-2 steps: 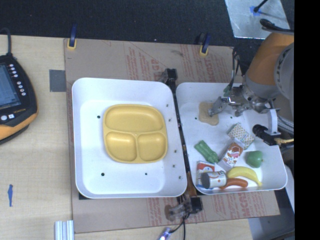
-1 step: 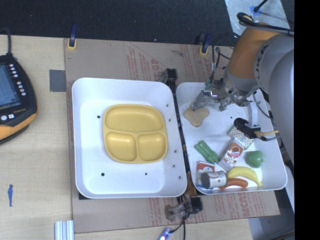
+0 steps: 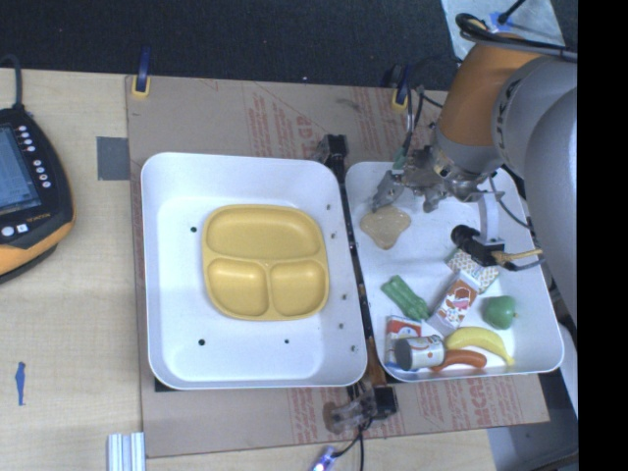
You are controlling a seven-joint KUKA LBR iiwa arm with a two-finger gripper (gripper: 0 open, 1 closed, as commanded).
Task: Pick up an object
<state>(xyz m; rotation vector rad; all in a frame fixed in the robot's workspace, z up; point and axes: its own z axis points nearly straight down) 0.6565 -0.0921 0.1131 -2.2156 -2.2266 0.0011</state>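
In the right bin (image 3: 549, 356), tan piece (image 3: 385, 228) just below tool (image 3: 410, 196) — apart

Pale wood bench (image 3: 69, 361) under it all. Big brown cardboard sheet (image 3: 245, 116) with faded red print, flat on the wood. Black and orange hand screen (image 3: 25, 194) at the far left, partly cut off by the edge. Small grey tape square (image 3: 112, 156) just beside the sheet's left side. Yellow and blue clamp (image 3: 142, 77) on the sheet's top left corner, another clamp (image 3: 398, 84) further right. Little blue mark (image 3: 20, 382) low on the left. Shiny metal bit (image 3: 128, 449) at the bottom. Dark floor (image 3: 245, 18) beyond.
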